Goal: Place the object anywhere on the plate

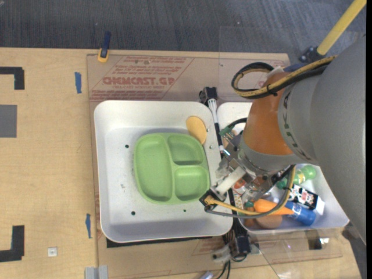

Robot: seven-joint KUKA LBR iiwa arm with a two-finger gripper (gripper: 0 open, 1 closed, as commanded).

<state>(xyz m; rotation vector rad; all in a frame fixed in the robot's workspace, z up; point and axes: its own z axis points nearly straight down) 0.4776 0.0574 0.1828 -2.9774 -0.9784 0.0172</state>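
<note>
a: where do things stand?

b: the green plate lies in the left bin, three compartments, all bare. an orange-yellow object rests just off the plate's upper right rim, on the bin floor by the divider. the right bin holds a jumble, with an orange carrot-like piece and a blue item among it.

a: and the gripper?

b: the gripper hangs over the divide between the bins, wrist bulk above it. whether it is clenched, released, or grasping anything, i cannot tell (the wrist hides that part).

a: so which object is the task's?

b: hard to say; my guess is one from the right bin's pile.

a: how to do this step well?

b: i'd judge: pick one piece standing apart from the clutter, close squarely on it, lift clear of the divider, then cross over and let go low above a compartment.

a: the arm's pose?

b: the arm reaches in from the right, orange band over the right bin, wrist pointing down and leftward.
</note>
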